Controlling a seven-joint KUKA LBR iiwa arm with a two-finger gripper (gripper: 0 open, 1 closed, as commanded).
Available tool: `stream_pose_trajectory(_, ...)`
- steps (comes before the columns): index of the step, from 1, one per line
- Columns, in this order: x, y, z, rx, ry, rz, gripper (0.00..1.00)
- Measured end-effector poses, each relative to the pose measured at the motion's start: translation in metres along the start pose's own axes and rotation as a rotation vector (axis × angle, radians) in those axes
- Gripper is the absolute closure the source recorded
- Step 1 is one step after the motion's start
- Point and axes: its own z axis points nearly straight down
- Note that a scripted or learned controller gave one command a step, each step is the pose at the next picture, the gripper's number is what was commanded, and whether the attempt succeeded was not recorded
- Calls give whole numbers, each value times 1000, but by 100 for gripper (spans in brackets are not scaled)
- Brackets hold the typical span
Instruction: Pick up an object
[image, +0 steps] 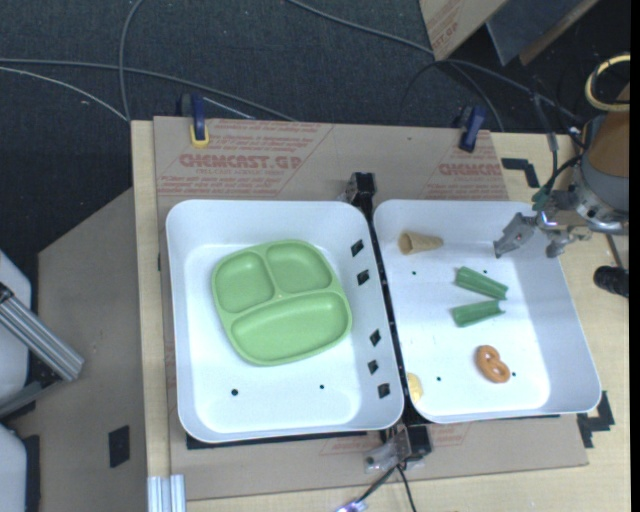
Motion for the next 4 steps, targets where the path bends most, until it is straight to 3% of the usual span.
stream_pose_trajectory(1,0,0,41,0,0,0,0)
stream_pose_trajectory(2,0,1,28,-5,-1,-1,100)
stream_pose_trajectory(3,-1,10,-31,-8,-3,-1,100)
stream_pose_trajectory(4,-1,11,-36,-7,-2,-1,100)
